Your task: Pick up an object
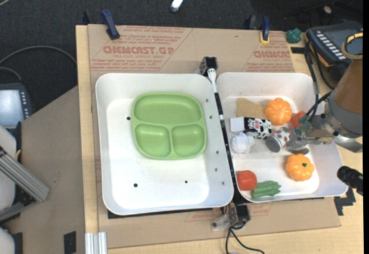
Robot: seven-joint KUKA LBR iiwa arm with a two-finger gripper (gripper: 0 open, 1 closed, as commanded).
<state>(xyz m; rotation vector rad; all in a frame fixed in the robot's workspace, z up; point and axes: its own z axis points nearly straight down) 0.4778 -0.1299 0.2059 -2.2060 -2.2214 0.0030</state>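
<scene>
Two pumpkins (279,110) sit in the right bin (262,81), with the tool (301,134) low between them, by a small cup (273,143). Can't tell its grip. Green tray (169,126) fills the left bin (115,149).

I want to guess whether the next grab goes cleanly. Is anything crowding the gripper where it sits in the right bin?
Yes. The gripper is low in the right bin, hemmed by one orange pumpkin above-left, another orange pumpkin just below, and a small grey object to its left. A red item sits right beside it. Nothing covers them.
</scene>
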